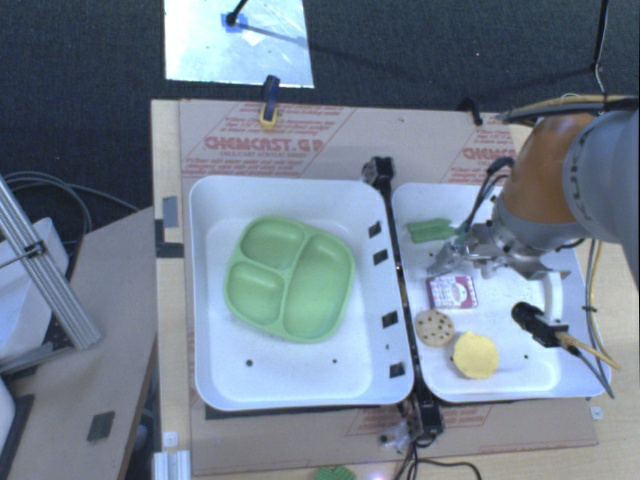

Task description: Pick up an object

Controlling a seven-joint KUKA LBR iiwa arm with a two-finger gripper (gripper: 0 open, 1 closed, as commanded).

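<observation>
two shallow white bins sit side by side on your bench. the left bin (215, 368) holds a pale green plastic plate with three compartments (290, 278), lying roughly in its middle. the right bin (560, 373) holds four small things: a flat green rectangular block (430, 230) near its far left corner, a small pink and white packet (452, 292) nearer the middle, a round tan cookie with dark chips (433, 326) just in front of the packet, and a round yellow disc (476, 355) just beside the cookie, toward the near wall. your grey arm with the orange band (545, 183) reaches in from the right over the right bin, and its gripper (450, 258) is over the gap between the green block and the packet, close to the packet's far edge. from this slant you cannot tell how far the gripper is open, and you see nothing in its grasp.
</observation>
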